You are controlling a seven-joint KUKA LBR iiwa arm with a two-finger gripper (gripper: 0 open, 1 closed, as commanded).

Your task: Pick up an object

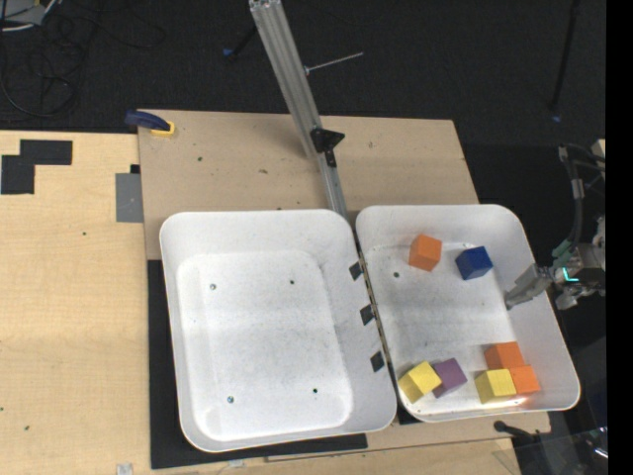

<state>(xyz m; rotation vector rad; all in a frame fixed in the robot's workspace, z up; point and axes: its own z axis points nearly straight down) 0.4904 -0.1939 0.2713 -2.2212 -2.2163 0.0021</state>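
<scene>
two shallow white bins are shown side by side on a pale wooden counter [257, 161], seen from above at a slant. the left bin [188, 255] and the right bin [514, 226] are set with their inner rims touching, and small black clips are seen along that seam. in the right bin, an orange block [425, 251] and a blue block [474, 262] are placed near the far wall, just apart from each other. near the front wall, a yellow block [420, 380] is set touching a purple block [450, 374]. at the front right corner a second cluster is formed by a yellow cube [494, 385] and two orange cubes [512, 366], all packed together. the gripper [524, 288] is seen at the right rim of the right bin, reaching in from the right edge of the view, with a small teal light behind it; no block is seen between the fingers, and whether they are open or closed cannot be told. a grey metal rail [292, 82] is laid slantwise from the top of the view down to the bins
</scene>
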